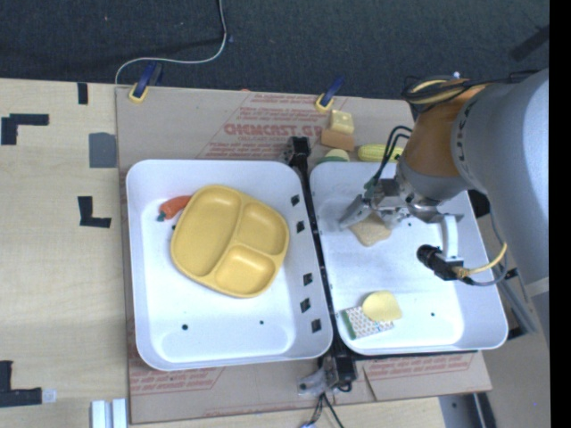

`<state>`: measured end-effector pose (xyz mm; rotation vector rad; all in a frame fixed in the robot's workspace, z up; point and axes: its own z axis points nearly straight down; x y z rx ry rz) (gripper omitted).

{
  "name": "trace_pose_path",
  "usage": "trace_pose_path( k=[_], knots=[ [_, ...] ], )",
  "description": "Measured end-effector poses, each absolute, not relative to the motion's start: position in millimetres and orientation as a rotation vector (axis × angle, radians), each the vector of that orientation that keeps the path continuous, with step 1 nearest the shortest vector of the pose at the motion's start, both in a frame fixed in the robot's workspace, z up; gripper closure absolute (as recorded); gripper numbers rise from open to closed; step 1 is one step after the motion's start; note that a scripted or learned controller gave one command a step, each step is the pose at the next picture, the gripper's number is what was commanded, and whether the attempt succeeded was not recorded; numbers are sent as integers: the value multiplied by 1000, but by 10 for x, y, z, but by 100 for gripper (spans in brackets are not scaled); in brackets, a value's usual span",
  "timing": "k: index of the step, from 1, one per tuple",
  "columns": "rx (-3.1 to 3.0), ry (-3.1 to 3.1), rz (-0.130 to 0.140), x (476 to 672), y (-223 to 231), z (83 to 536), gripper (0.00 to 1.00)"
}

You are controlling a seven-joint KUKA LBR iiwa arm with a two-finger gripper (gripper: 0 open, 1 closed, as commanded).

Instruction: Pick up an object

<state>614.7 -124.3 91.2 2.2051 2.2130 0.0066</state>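
Divided yellow plate (230,240): smooth plastic, soft sheen. White bin (156,319) beneath it: smooth plastic, semi-matt. Brown sheet (250,123) under the bins: matt cardboard, red print. Counter (53,266) left of that sheet: pale wood-look, smooth, matt. Arm (508,141) right of the plate: grey casing, smooth, slightly glossy; orange band (433,141) glossy. Tan lump (371,233) by the tool (375,205): rough, matt, sponge-like.
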Motion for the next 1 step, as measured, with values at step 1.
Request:
trace_pose_path(
  k=[1],
  knots=[
    [2207,2214,11,6156,-1245,1011,100]
  ],
)
